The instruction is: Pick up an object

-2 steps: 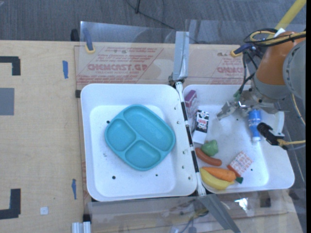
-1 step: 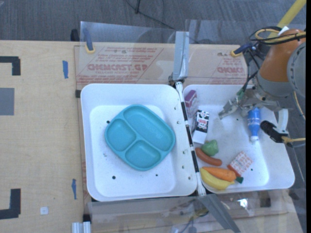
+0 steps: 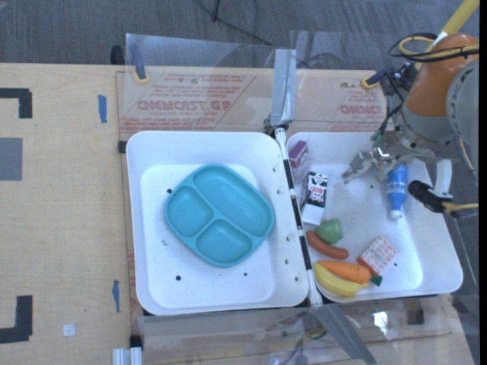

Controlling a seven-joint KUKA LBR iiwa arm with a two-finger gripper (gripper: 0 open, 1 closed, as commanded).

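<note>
Picking one thing cleanly out of the crowded right-hand white plastic bin (image 3: 437, 276) is the step we judge to be in hand, and we would choose the target by how much free room surrounds it. The blue and white plastic bottle (image 3: 396, 188) lies on its side in the upper part of that bin, apart from the other items, so it looks to us the easiest candidate. We would come down with the fingers straddling its narrow width, not its length, and close only once both fingers are low beside it.

The items toward the bin's near edge are harder: the yellow toy banana (image 3: 335, 283), the orange toy carrot (image 3: 351, 271) and the red toy sausage (image 3: 327, 245) touch or overlap, and the green toy vegetable (image 3: 330, 230) sits just above the sausage. The black and white carton (image 3: 315, 195) lies against the bin's left wall, which would block a finger.

The metal end effector (image 3: 370, 160) sits just left of the bottle's top end, over the bin's upper part. We see nothing between its fingers; how far open they are we cannot tell at this slant.

The turquoise divided plastic plate (image 3: 219, 214) lies in the other bin, left of the bottle's bin.
</note>
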